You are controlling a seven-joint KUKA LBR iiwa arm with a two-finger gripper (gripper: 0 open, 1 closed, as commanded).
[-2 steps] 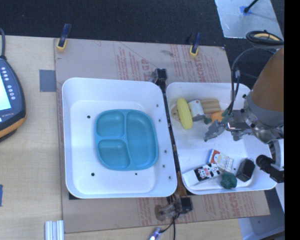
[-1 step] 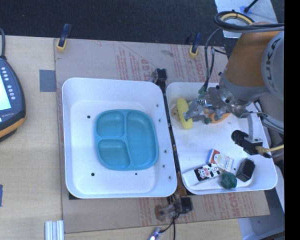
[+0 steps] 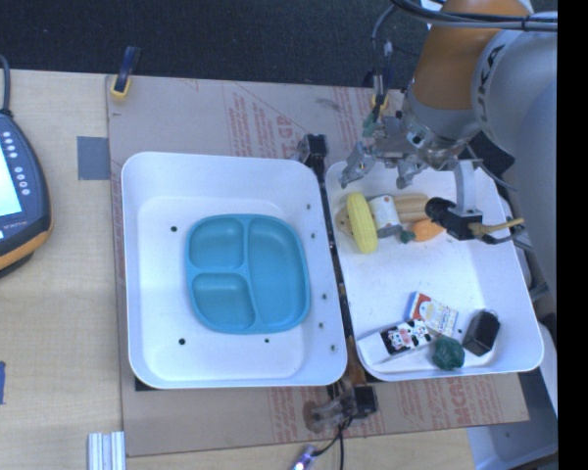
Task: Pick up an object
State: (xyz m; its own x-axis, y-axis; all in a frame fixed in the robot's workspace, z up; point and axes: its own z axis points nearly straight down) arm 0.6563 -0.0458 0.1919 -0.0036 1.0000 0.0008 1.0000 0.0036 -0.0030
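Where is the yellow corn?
The corn lies in the right bin, near its far left corner, just below the gripper and touching a white and tan block on its right.

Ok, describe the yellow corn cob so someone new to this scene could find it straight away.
Look in the right white bin, at its far end below the end effector. The corn cob lies at the left of that cluster, the only bright yellow thing, beside a tan wooden piece.

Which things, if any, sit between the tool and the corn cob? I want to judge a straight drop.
Nothing visible does. The tool hangs open just above the corn cob at the far end of the right bin, with bare air between them. A white block lies beside the cob.
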